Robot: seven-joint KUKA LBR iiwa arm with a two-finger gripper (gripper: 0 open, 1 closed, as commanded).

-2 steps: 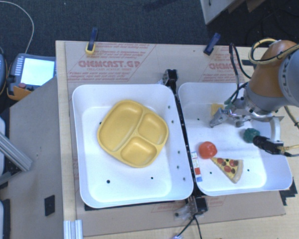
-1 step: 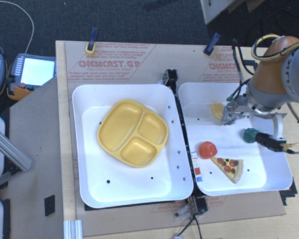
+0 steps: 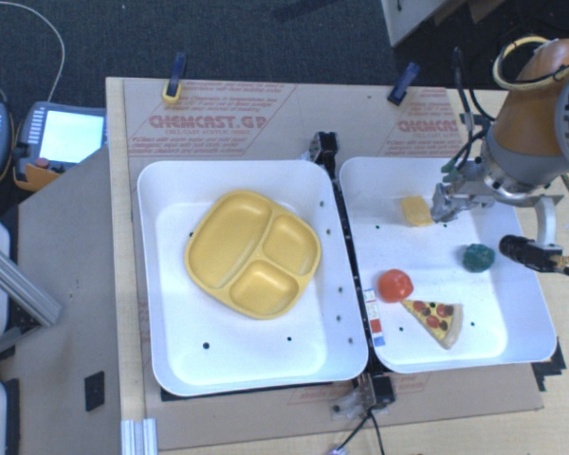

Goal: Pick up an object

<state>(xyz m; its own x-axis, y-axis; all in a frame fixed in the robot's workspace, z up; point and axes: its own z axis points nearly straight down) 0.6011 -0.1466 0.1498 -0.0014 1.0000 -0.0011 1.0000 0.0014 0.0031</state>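
**The arm is over the far end of the right bin**

The right bin (image 3: pixel 526 339) has four small things in it. A pale yellow block (image 3: pixel 415 211) lies at the far left. A green ball (image 3: pixel 477 257) sits to the right. A red tomato (image 3: pixel 394 285) and a pizza slice (image 3: pixel 436 318) lie at the near side, close together. The left bin (image 3: pixel 161 254) has a yellow plate (image 3: pixel 253 252) with three parts.

The gripper (image 3: pixel 446 204) is just beside the yellow block, on its right. I cannot tell if it is open or closed, and I cannot see anything held in it.

The block looks like the thing to grab, I think. To do it well, the gripper should move left until it is right over the block, go straight down, squeeze the two flat sides, then lift slowly
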